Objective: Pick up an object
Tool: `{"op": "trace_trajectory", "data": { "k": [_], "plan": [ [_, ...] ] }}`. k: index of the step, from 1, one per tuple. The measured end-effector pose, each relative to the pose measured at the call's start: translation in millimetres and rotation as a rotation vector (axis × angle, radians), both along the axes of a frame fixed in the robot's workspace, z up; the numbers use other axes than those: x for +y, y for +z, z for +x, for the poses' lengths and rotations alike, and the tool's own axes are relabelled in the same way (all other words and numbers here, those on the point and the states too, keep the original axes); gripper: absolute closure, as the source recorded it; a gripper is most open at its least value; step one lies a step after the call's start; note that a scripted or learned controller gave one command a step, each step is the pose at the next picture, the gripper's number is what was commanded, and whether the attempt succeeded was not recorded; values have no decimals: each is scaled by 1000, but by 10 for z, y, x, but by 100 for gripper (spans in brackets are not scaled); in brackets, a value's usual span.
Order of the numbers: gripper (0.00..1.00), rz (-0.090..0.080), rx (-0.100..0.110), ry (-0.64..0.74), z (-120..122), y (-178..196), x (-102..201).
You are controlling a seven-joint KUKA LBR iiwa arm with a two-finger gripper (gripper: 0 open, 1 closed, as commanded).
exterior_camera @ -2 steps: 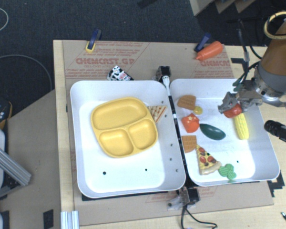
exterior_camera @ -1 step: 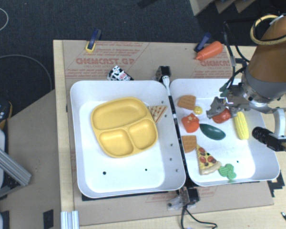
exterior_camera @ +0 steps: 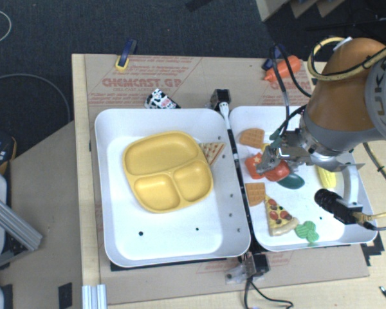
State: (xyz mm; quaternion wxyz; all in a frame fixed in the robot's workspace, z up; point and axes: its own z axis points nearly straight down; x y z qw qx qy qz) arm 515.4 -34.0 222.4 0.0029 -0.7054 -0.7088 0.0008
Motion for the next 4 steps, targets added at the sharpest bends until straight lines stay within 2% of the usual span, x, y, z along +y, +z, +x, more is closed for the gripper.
{"op": "trace_trajectory", "data": {
  "k": [1,3,4],
  "plan": [
    [100,0,-1,-1,-194,122,280],
    [100,-2,0,-5,-114,-37,257],
    [100,-2,-7,-3,-175,115,350]
  ]
}}
